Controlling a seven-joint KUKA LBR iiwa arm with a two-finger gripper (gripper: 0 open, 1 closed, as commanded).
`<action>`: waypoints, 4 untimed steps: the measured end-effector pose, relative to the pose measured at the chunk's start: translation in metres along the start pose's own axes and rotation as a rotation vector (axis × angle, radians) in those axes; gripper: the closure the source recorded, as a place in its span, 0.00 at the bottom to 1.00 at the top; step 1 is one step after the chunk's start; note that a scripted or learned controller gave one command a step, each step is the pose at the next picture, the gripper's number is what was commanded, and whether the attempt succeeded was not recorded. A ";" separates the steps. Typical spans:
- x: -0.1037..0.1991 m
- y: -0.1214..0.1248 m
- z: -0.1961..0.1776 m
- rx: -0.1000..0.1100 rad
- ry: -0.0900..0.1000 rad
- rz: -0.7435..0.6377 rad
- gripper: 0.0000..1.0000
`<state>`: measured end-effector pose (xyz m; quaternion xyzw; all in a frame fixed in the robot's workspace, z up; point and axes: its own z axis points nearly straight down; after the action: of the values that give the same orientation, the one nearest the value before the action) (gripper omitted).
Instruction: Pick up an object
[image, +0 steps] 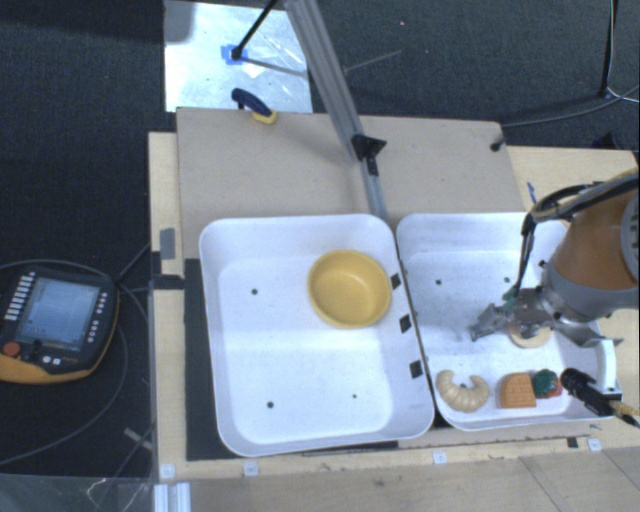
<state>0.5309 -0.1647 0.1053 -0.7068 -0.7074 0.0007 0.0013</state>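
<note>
A: Camera view. Two bins side by side on the bench. Left bin (250, 420) has one item, a yellow bowl (349, 288), upright, in its upper right part, about 1 o'clock from the bin's middle.

B: Right bin (450, 240)?

A: Three items along its near edge. Croissant (463, 390), pale and curved, at about 7 o'clock from the bin's middle. Just beside it, at its 3 o'clock, an orange block (517, 391). Touching that block's right side, a small green and red piece (546, 382), too small to identify.

B: Arm?

A: Enters from 3 o'clock, orange band (592, 250) above the wrist. Gripper (497, 322) is low over the right bin, near its middle. At its 3 o'clock, under the wrist, a pale round object (530, 335), partly covered.

B: Fingers open or closed?

A: Can't tell; they read as one grey blur. Nothing visibly between them.

B: Outside the bins?

A: Pendant (55, 322) on the dark floor at 9 o'clock, cable trailing. Blue clamp (252, 103) with a yellow tip at the bench's far edge, 11 o'clock.
</note>
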 end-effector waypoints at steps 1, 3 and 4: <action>-0.001 0.001 -0.013 -0.004 -0.001 0.001 1.00; -0.007 0.011 -0.126 -0.009 -0.002 0.000 1.00; -0.007 0.012 -0.151 -0.005 -0.001 0.000 1.00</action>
<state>0.5431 -0.1717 0.2559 -0.7068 -0.7074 -0.0007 -0.0011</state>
